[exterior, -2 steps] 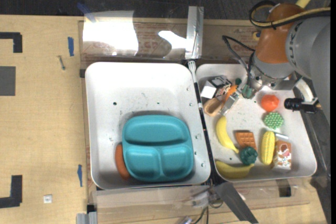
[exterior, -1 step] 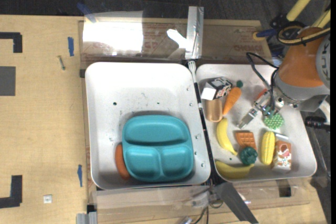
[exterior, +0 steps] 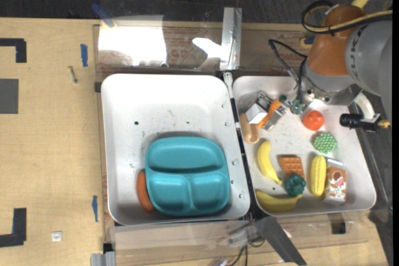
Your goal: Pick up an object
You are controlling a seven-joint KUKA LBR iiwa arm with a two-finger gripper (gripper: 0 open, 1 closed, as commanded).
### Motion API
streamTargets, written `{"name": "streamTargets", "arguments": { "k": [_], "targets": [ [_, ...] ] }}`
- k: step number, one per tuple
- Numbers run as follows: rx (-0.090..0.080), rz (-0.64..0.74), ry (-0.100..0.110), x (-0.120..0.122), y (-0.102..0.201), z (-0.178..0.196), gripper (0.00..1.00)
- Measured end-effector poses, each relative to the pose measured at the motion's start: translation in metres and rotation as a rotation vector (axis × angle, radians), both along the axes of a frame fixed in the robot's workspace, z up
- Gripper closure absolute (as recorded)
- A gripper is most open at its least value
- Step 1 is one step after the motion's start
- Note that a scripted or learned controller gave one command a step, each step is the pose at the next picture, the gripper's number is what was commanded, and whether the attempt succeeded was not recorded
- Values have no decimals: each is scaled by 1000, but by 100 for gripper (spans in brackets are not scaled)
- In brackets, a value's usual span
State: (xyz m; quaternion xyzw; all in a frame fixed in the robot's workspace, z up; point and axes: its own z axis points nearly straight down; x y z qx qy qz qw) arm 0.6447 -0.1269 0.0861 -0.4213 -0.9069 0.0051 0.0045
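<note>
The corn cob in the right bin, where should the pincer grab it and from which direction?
Grip the corn cob across its middle, coming straight down. It lies flat and runs up-down in the camera view, so its narrow width suits the fingers. The waffle and broccoli sit close on one side and the juice carton on the other, leaving narrow gaps.

Glossy white plastic bins (exterior: 118, 134), matt wooden bench (exterior: 43, 134)
</note>
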Motion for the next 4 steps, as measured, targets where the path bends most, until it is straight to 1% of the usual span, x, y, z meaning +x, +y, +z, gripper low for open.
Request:
{"name": "streamTargets", "arguments": {
  "k": [1, 2, 3, 4],
  "targets": [
    [0, -69, -14, -79, -72, 1, 0],
    [5, -205, -18, -120, -71, 1, 0],
    [4, -203, -24, -118, -71, 13, 100],
    [6, -202, -21, -118, -69, 12, 0]
  ]
}}
